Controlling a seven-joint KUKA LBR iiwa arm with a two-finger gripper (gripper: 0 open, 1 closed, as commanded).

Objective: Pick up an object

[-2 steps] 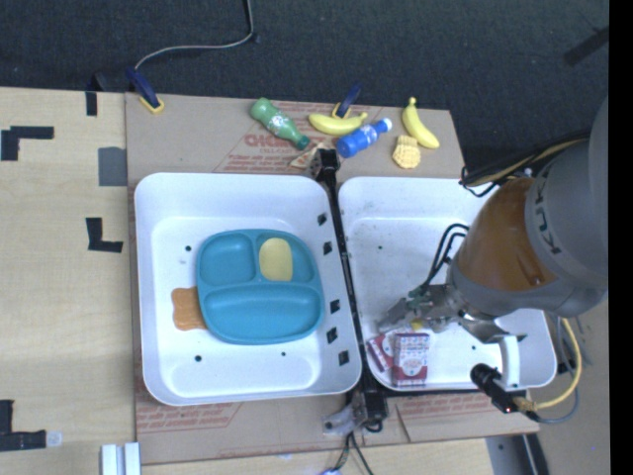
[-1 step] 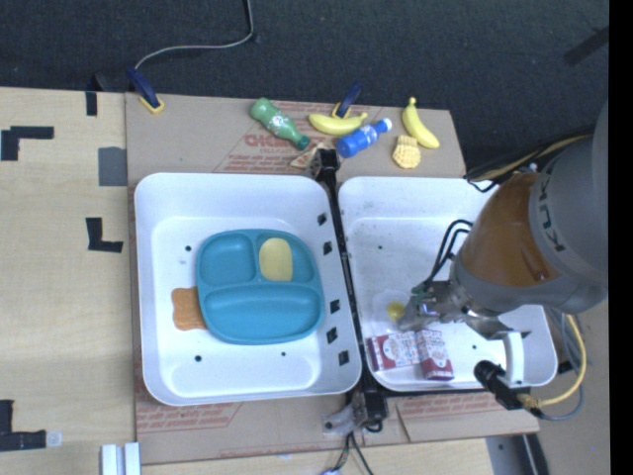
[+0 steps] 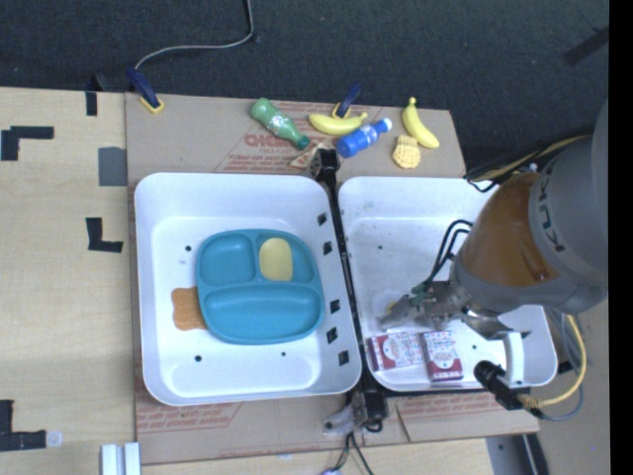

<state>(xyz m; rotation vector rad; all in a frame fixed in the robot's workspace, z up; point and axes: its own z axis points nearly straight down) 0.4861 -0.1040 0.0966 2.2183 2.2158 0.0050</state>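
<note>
two red-and-white packets (image 3: pixel 419 352) lie at the near edge of the right bin (image 3: pixel 396 216). pincer (image 3: pixel 410 308) hovers just above them; spread or pressed together, cannot tell. blue plate (image 3: pixel 259 287) in left bin (image 3: pixel 163 201).

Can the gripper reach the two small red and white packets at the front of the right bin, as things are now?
Probably yes. The gripper hangs low in the right white bin, just above the two red and white packets. Nothing lies between them, and they lie flat beside each other.
</note>
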